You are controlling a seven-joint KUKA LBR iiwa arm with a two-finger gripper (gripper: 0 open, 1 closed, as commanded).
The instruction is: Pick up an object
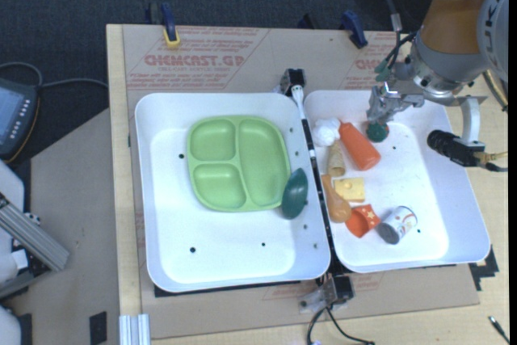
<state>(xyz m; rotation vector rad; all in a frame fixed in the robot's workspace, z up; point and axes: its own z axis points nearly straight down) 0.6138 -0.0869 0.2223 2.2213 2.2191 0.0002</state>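
While the gripper (380, 114) hangs over the right bin (452, 198), its fingers clasp a small dark-green object (377, 130) — just beside the orange bottle (359, 146).

The arm (464, 16) has a rounded orange band above a smooth grey wrist section, with dark lettering partly visible on a grey link at the frame's edge. A yellowish cable loops over its top. The hand (384, 107) is small, grey metal, with dark wires beside it.
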